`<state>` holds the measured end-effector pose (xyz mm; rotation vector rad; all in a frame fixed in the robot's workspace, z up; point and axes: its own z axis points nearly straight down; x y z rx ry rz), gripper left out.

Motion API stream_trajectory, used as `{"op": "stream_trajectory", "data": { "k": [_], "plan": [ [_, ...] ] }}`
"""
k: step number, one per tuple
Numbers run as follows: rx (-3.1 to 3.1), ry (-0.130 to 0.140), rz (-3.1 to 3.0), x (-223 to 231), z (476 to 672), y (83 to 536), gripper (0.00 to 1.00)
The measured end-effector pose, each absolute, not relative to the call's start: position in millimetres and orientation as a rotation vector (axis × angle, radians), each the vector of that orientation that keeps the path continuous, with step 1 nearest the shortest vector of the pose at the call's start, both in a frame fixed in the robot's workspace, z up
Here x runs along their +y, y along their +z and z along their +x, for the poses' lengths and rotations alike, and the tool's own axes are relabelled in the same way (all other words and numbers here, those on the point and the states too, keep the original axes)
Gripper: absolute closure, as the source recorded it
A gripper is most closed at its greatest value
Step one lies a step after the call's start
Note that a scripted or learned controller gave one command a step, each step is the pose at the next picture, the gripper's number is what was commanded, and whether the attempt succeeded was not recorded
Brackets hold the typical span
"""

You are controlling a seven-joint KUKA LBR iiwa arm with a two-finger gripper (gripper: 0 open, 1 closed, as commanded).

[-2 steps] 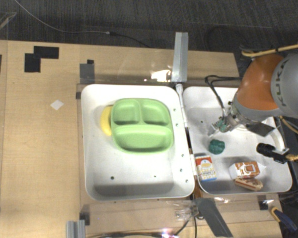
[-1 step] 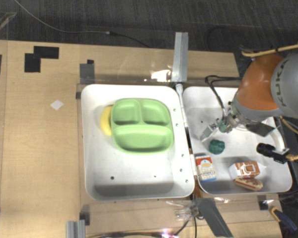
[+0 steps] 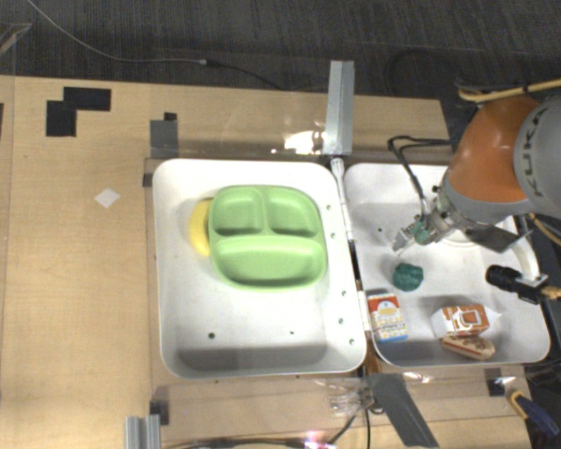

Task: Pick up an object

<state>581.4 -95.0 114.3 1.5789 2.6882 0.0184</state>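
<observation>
Plywood-looking table (image 3: 65, 279) with dark carpet behind it, two white bins side by side. The left bin (image 3: 252, 344) has a green divided tray (image 3: 266, 235) sitting on something yellow (image 3: 199, 229). In the right bin (image 3: 533, 344) the tool (image 3: 417, 234) hangs just above a small dark-green ball (image 3: 409, 275), not touching anything; can't tell how its grip is set. So nothing's picked yet, the whole grab is left. A small red-and-white carton (image 3: 387, 316) and a brown-and-white packet (image 3: 465, 321) carry print, way too small to read.
</observation>
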Motion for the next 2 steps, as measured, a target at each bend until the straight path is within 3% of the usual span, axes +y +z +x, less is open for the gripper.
{"op": "stream_trajectory", "data": {
  "k": [1,2],
  "plan": [
    [2.688,0.018,1.579,-95.1,581.3,114.2,0.0],
    [2.57,0.013,1.782,-94.0,514.8,89.5,0.0]
  ]
}}
